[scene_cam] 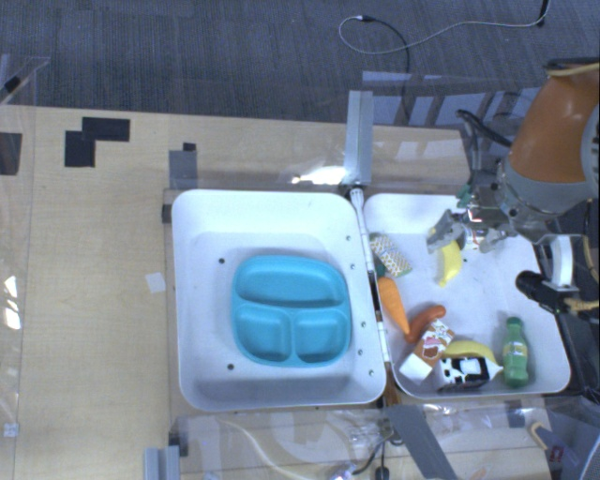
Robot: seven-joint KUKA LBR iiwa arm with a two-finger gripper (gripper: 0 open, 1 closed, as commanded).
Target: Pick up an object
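claw (466, 231) spread open over right bin's far end | yellow banana (451, 262) right beneath it, not gripped | risk: fingers could close beside the curved banana and nudge it toward the carrot (394, 306) | right bin (553, 380) crowded

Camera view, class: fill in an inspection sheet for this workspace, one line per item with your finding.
Surface: light wooden bench bearing two white bins side by side.
Job's things: right bin holds a yellow banana, carrot, green bottle, patterned packet, a red-and-white item and a black-and-white toy.
Clutter: blue divided tray in the left bin.
End effector: end effector sits just above the banana; the banana hangs at its tips, grip unclear.
Cables: thin black cable looped on the floor beyond the bench.
Surroundings: grey carpet; black tape marks on the bench.
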